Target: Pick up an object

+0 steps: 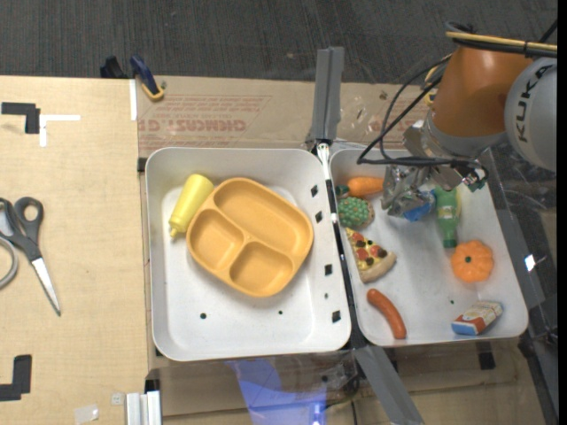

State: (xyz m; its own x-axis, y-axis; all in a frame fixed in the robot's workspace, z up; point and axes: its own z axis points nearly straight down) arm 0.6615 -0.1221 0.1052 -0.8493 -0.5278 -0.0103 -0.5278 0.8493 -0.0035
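In the left bin (168, 326) a yellow bottle (190, 203) lies beside an orange divided plate (250, 235). In the right bin (434, 326) are a pizza slice (369, 256), a sausage (387, 313), a green bottle (446, 215) and a small pumpkin (472, 260). The gripper (409, 197) is low at the far side, over a bluish object (414, 207); whether it grasps it I cannot tell.

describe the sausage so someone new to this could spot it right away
Look in the right bin, then go to its front edge nearest the camera. The sausage lies there on the left, below the pizza slice. It is the one long, plain red-brown thing.
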